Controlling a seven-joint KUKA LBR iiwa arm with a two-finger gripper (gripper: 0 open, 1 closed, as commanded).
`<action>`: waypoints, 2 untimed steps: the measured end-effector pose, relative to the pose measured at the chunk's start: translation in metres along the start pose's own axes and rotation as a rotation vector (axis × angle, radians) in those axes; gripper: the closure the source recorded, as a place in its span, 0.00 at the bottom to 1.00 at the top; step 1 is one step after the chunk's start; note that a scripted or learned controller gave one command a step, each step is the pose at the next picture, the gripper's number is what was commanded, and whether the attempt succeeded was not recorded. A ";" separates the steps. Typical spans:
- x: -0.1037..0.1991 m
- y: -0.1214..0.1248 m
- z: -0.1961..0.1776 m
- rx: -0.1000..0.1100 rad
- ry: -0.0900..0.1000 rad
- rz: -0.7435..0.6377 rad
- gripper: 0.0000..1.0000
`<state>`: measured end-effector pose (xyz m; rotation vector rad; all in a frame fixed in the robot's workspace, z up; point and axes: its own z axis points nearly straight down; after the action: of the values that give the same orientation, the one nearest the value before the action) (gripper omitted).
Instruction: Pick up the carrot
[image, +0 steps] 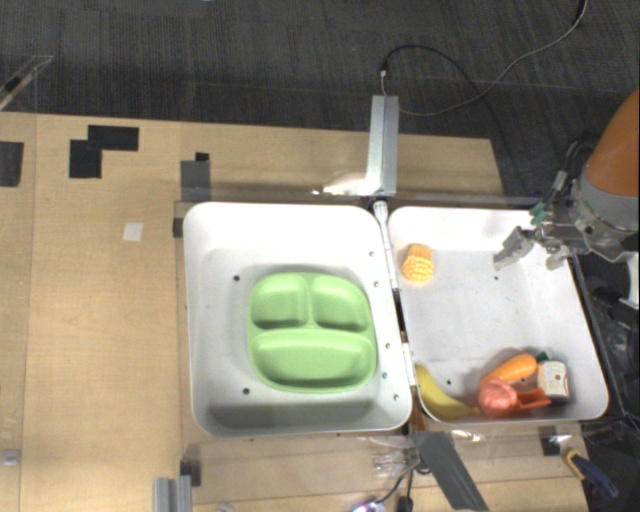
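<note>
An orange carrot (513, 368) lies in the near right corner of the right bin (470, 300), among other toy foods. My gripper (532, 248) hovers over the bin's far right part, well behind the carrot, with its two fingers spread apart and nothing between them. The arm's orange band shows at the right edge.
Beside the carrot lie a pink round fruit (497, 397), a yellow banana (440, 396) and a small white block (552, 379). A yellow corn piece (418, 264) sits near the right bin's far left. The left bin (215, 300) holds a green divided plate (311, 331).
</note>
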<state>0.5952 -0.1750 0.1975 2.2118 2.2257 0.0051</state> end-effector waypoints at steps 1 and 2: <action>0.005 -0.054 0.013 0.002 0.000 0.042 0.00; -0.016 -0.108 0.062 0.002 0.000 0.219 0.00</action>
<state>0.4878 -0.1913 0.1352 2.4427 1.9720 0.0034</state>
